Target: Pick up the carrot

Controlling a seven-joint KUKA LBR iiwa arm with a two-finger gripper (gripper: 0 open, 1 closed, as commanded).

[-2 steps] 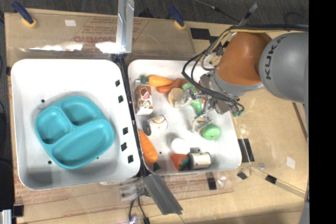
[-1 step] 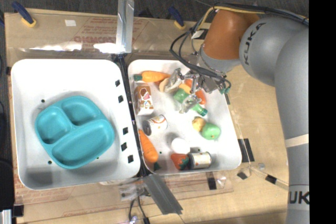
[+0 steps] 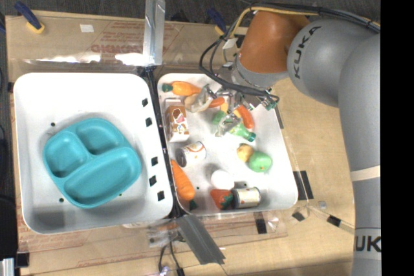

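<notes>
Reaching in from the right, the gripper (image 3: 223, 106) hangs low over the back half of the right bin (image 3: 284, 165), its metal fingers lost among cables and small toys, so whether they are apart or together cannot be told. Right beneath and beside it lies a tangle of plastic food: an orange-red piece with a green end (image 3: 244, 117) and a green bottle-shaped toy (image 3: 240, 133). Toward the back left corner of this bin rests a carrot (image 3: 184, 88), smooth, orange and tapered with a green top, lying near the rim and just to the left of the gripper. A second carrot (image 3: 182, 181) lies along the left wall toward the front, slanted, its tip pointing at the front corner. Between them sit a brown printed packet (image 3: 177, 123) and a small can on its side (image 3: 194, 150). Farther out are a green apple (image 3: 260, 162) beside a yellowish pear-like fruit (image 3: 244, 152), a white egg shape (image 3: 221, 178), and a metal can (image 3: 246, 196) by the front rim. The middle of the bin floor is bare white. The left bin (image 3: 39, 87) holds a teal divided plate (image 3: 92, 161), glossy with rounded corners, with open floor around it.
</notes>
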